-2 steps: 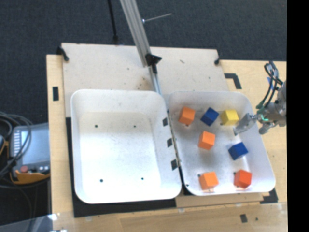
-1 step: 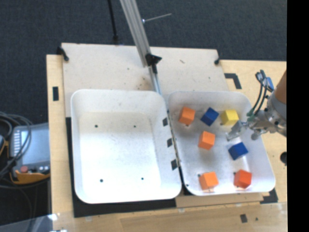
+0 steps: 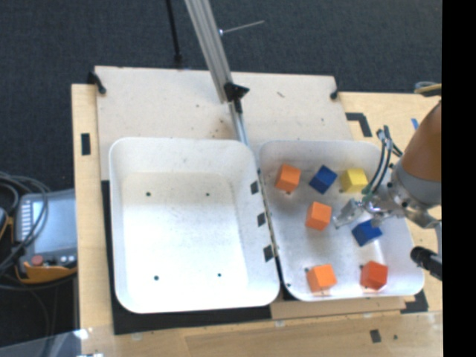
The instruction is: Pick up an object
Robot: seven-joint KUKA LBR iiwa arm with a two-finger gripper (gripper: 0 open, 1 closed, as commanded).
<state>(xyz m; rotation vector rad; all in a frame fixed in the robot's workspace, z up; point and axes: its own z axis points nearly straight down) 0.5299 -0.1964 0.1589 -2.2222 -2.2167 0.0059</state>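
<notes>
Orange block (image 3: 322,277): no writing legible.

Arm (image 3: 422,155) is cut off at the right edge. Gripper (image 3: 355,213) partly covers a blue cube (image 3: 367,233).

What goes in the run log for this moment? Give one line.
gripper low in right bin | beside blue cube | nothing seen held | seven cubes in bin
</notes>
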